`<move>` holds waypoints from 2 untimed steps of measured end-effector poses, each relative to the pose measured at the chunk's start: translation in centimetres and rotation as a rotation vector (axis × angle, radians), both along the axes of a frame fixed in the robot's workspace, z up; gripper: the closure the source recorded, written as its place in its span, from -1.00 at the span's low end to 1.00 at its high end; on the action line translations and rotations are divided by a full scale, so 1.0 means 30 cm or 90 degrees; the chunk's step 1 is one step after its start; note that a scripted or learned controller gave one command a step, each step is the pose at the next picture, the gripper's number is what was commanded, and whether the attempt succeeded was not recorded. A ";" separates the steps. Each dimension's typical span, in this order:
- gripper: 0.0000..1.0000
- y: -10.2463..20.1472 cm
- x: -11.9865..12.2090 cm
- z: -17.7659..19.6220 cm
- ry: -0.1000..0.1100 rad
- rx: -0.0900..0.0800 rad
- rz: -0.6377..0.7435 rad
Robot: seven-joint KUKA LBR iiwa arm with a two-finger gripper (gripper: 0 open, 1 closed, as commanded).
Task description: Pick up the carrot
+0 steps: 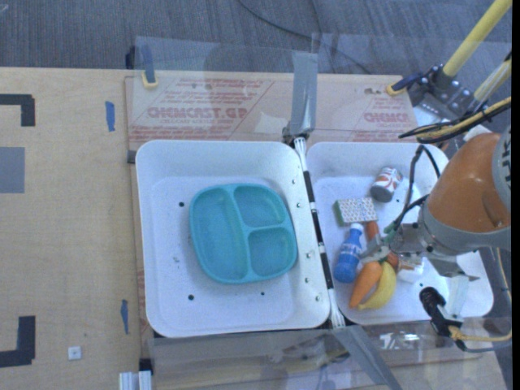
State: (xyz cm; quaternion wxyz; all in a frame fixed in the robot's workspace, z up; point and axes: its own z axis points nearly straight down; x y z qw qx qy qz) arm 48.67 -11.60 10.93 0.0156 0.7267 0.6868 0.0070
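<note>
The carrot (366, 279) lies in the right bin (341, 162) at about 6 o'clock, touching the banana (382, 289). The gripper (390, 253) hovers just above; its opening I cannot tell. It should descend straight, avoiding the blue bottle (349, 254).

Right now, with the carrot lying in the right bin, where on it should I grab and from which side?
Take the carrot around its thick middle, coming straight down from above. It lies slanted, tip toward the bin's near edge, with a banana pressed along its right flank and a blue bottle close on its left. Probably set the end effector across its width; space on both sides looks tight.
</note>
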 end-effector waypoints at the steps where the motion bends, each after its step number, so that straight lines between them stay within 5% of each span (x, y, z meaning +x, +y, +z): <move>1: -1.00 0.040 0.017 -0.006 -0.011 -0.002 0.004; 2: -1.00 0.060 0.028 -0.008 -0.017 0.000 -0.033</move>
